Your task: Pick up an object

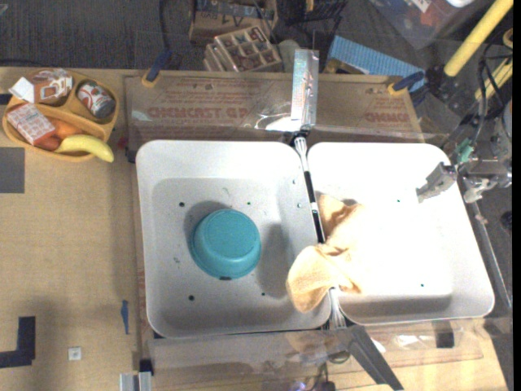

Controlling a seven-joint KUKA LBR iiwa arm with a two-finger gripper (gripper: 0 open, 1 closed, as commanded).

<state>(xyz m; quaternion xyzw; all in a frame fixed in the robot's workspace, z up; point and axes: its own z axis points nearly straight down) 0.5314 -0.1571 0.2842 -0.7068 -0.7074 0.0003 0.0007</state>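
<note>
Two white bins sit side by side. One smooth, round teal bowl [226, 243] lies upside down near the middle of the left bin [163, 177]. One soft, crumpled yellow cloth [326, 259] drapes over the shared wall, spilling into both. The gripper [437, 182] hangs over the right bin [407, 300], near its far right corner; nothing sits between its prongs.

A teal bowl [226, 243] is sitting upside down mid-floor in the left bin [163, 169], leaving bare floor around it. A yellow cloth [326, 261] is draping over the divider, crowding the right bin's [456, 296] left side; the remaining floor is lying open.
</note>
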